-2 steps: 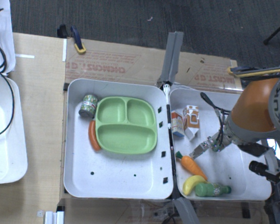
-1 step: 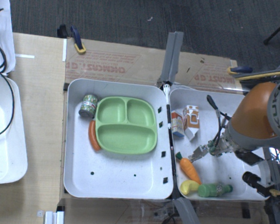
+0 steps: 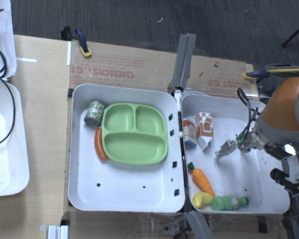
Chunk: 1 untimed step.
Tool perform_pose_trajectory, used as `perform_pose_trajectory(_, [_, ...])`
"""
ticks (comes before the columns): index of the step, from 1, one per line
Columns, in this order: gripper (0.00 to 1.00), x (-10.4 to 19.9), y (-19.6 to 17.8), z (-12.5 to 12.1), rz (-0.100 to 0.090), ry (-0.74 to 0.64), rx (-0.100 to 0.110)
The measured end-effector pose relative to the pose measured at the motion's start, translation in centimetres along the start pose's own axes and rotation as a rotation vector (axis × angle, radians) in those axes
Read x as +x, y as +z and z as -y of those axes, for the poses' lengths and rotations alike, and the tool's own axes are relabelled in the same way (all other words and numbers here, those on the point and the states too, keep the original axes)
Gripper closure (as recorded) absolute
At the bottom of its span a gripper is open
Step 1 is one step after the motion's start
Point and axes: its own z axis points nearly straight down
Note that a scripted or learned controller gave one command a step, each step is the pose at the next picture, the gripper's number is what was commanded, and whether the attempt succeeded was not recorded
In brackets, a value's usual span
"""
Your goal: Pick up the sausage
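The sausage (image 3: 101,144), a reddish-orange link, lies in the left bin (image 3: 80,183), tight against the left rim of a green divided plate (image 3: 135,132). My gripper (image 3: 224,150) hangs over the middle of the right bin (image 3: 268,198), far to the right of the sausage and across the divider between the bins. Its fingers point down and to the left. They stand open with nothing between them.
A small green-labelled can (image 3: 94,112) sits just above the sausage. In the right bin are two small cartons (image 3: 198,130), a carrot (image 3: 203,181), a yellow fruit (image 3: 201,200) and a green bottle (image 3: 229,202). A grey post (image 3: 183,62) rises behind the divider.
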Motion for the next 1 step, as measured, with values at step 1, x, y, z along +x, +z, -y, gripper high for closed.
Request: perform_pose_trajectory(1, [0.0, 6.93, 0.02, 1.75, -0.001, -0.048, 0.001])
